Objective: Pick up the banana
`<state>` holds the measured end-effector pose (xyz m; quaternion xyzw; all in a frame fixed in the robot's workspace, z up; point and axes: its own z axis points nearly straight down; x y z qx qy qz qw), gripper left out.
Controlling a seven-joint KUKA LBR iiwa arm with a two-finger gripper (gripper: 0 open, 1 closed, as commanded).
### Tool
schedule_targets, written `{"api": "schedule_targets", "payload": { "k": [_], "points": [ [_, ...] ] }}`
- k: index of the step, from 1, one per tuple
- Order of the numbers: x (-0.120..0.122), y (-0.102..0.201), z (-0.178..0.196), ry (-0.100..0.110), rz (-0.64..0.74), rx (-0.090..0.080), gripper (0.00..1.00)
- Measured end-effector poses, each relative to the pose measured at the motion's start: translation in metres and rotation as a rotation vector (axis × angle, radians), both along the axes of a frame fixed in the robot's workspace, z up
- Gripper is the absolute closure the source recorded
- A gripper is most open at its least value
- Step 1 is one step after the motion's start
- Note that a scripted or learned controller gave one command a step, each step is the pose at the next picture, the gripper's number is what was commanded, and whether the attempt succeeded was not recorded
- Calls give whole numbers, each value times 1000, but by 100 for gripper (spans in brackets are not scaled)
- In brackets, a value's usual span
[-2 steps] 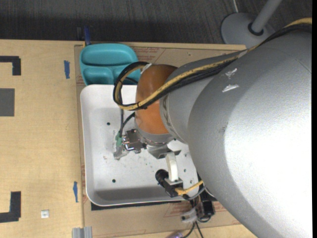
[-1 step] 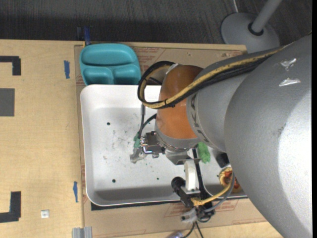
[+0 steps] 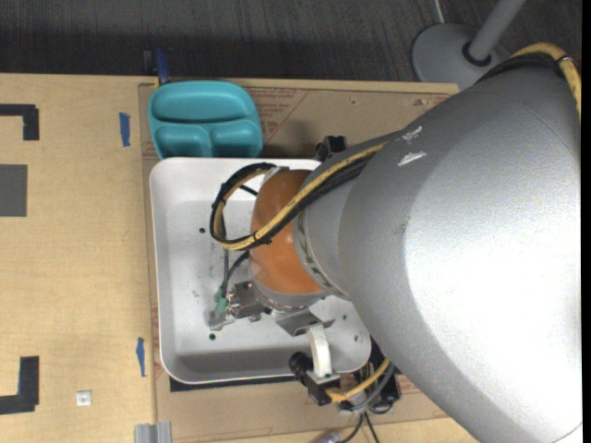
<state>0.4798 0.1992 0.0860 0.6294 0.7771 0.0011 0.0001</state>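
Arm (image 3: 480,247): from my seat the grey body of it takes up most of the right side of the camera view, reaching in over the bench and down toward the bin.
Bench (image 3: 74,247): tan board surface, with black tape marks along its left edge and short blue tape strips near the bin's left side.
White bin (image 3: 175,247): I see one shallow white bin under the arm — its left wall and near lip are in plain sight, its right part covered by the arm.
Orange band (image 3: 282,247): sits above the wrist, over the middle of the bin, with a yellow and black cable looping across it.
Teal tray (image 3: 205,118): a blue-green divided tray lies just beyond the bin's far edge, touching or nearly so.
Gripper (image 3: 224,310): pointed down at the bin floor, low and left of the orange band; I cannot tell how its jaws stand — the wrist hardware hides them.
Banana: I cannot find it from here; whatever lies under the arm is hidden.
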Motion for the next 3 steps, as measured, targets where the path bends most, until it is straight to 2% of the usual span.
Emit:
{"api": "schedule_targets", "payload": {
  "k": [1,2,3],
  "points": [
    [-1,18,52,2,-246,-2,0],
    [-1,25,70,0,73,-2,0],
    [0,18,0,3,-73,1,0]
  ]
}}
